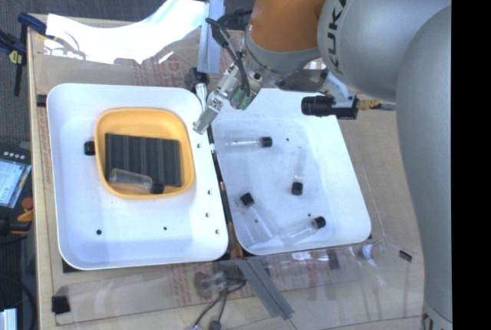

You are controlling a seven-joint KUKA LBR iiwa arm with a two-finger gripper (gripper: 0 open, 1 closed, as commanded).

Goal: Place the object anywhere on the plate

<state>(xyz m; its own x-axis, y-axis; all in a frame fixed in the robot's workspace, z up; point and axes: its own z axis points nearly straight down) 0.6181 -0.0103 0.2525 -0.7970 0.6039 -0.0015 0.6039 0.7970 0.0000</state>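
brown bench board runs along the bottom of the frame, with some cables and a grey metal strip lying on it at lower centre. just above sit the two white bins side by side. the right bin holds several clear vials with black caps: one at its lower right, one lower left, one small one near the middle, and one lying flat near its upper edge. the left bin carries a yellow plate with a dark ribbed insert, and a clear vial with a black cap lies on the plate's lower part. a small black bit sits just left of the plate. higher up, the gripper hangs over the seam between the bins at upper centre, fingers drawn close together with nothing between them. behind it the grey arm with its orange band fills the upper right.
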